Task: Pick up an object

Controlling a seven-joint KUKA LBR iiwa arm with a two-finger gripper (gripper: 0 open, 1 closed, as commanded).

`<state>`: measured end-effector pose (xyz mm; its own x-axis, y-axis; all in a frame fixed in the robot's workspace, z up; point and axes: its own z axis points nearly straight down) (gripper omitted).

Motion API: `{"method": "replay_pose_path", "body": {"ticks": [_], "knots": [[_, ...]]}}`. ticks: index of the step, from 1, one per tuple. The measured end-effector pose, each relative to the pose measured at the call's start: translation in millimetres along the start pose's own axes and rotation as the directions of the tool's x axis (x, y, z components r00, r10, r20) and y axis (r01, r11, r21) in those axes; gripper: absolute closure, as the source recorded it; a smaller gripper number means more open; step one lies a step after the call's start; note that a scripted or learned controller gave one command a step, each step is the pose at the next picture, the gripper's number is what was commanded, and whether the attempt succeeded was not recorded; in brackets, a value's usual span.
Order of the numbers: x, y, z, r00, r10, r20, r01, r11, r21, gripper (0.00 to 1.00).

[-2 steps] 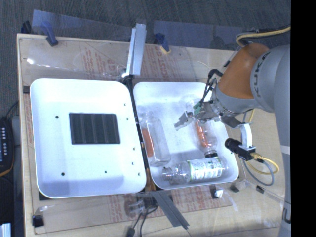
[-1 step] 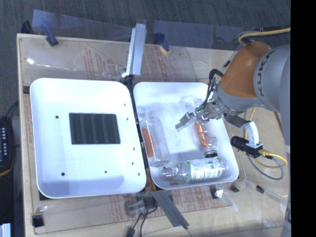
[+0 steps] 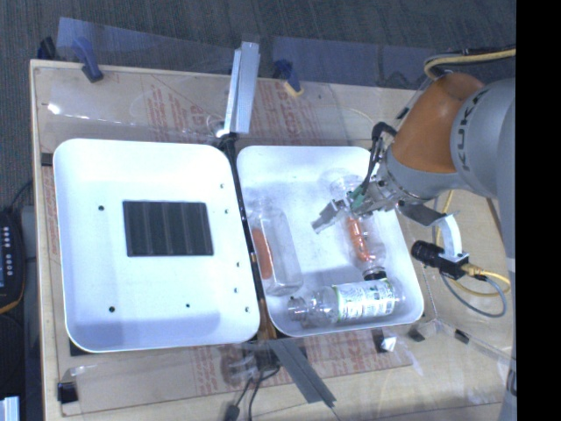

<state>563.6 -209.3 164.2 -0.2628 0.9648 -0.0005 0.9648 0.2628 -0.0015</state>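
In the right bin [image 3: 302,169], my gripper [image 3: 344,209] hangs low over the upper end of a clear bottle with orange contents [image 3: 362,244], which lies near the bin's right wall. A second clear bottle with an orange strip [image 3: 273,251] rests along the left wall. Across the front lies a larger clear bottle with a printed label and a dark cap [image 3: 353,302]. Nothing can be seen held in the gripper. The arm's orange band [image 3: 429,139] reaches in from the right.
The left bin [image 3: 88,174] has a flat black ribbed rectangle [image 3: 167,228] at its centre. A grey metal bar [image 3: 241,86] stands behind the seam between the bins. Blue clamps [image 3: 88,64] sit on the bench's back edge.
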Motion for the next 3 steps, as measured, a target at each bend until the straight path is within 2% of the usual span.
{"method": "replay_pose_path", "body": {"ticks": [1,2,3], "knots": [[-0.6,7.0,73.3,0.998,-0.063,-0.002,0.063,0.998,0.002,0.00],[-2.8,2.6,-39.6,0.996,-0.092,0.001,0.092,0.996,-0.002,0.00],[-4.0,17.4,8.7,0.987,-0.162,-0.003,0.162,0.987,0.002,0.00]]}}
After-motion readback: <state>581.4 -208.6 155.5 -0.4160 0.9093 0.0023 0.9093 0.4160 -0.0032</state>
